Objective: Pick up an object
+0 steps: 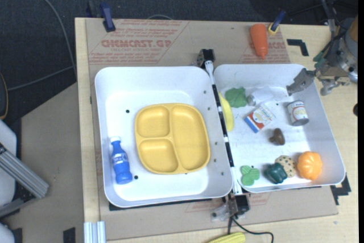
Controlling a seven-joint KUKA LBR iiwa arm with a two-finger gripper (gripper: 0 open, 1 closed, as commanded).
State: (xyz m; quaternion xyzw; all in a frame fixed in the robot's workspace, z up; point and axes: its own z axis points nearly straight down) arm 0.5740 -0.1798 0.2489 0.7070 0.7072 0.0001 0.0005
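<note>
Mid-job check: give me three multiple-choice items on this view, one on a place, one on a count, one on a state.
1. Where is the blue bottle?
A. left bin
B. right bin
C. on the bench

2. How many compartments has the yellow plate?
A. two
B. three
C. four

3. How does the carrot lie?
A. inside the right bin
B. on the plate
C. on the bench beyond the right bin

Key: 1 A, it lies left of the plate in the left bin. 2 B, the ridges mark three sections. 3 C, it rests outside the bin's rim.

The arm reaches in at the right edge; its tool [310,81] hangs low, finger state seemingly unclear.
</note>
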